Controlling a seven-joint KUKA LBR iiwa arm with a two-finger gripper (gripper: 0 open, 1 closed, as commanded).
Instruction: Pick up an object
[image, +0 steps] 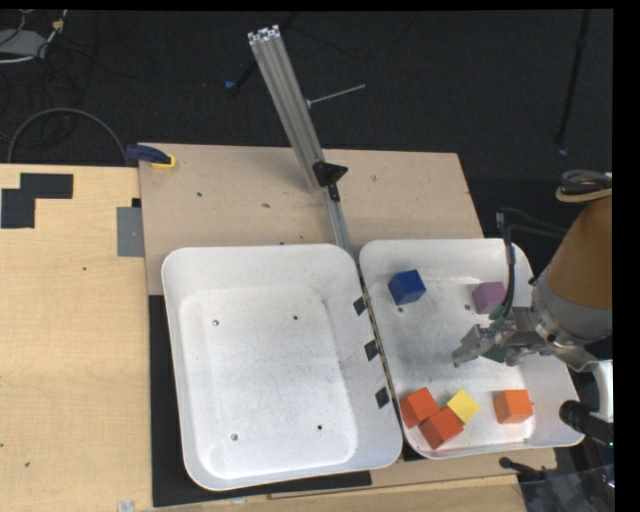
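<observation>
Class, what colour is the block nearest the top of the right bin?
Blue: the blue block, seen in the camera view.

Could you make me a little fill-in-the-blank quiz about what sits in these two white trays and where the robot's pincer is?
1. All the blocks lie in the ____ bin as the camera sees it.
2. The block nearest the divider between the bins, toward the far side, is ____ in colour.
3. The yellow block touches a ____ block at the bin's near edge.
4. The pincer hovers just below the ____ block, between it and the orange block.

Missing words: right; blue; red; purple
</observation>
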